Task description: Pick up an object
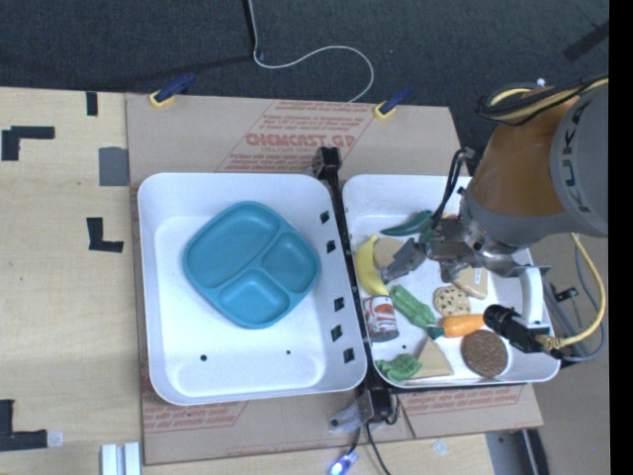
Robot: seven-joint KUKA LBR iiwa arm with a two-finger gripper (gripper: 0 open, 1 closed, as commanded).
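Camera view: left bin (158, 265) holds a blue tray (252, 263); hand (407, 255), fingers apart, over right bin's (371, 194) toy food.

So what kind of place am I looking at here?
Probably a robotics lab bench set up for grasping trials: a KUKA arm reaches over two white bins, one with a blue divided plate, one with toy food like a banana, on taped-down cardboard.

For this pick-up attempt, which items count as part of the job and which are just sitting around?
Part of the job:
- gripper, low over the right bin
- banana, green pepper, carrot, cookie, brown disc, can: candidate picks in that bin

Lying about:
- blue divided plate in the left bin
- white cable behind the bench
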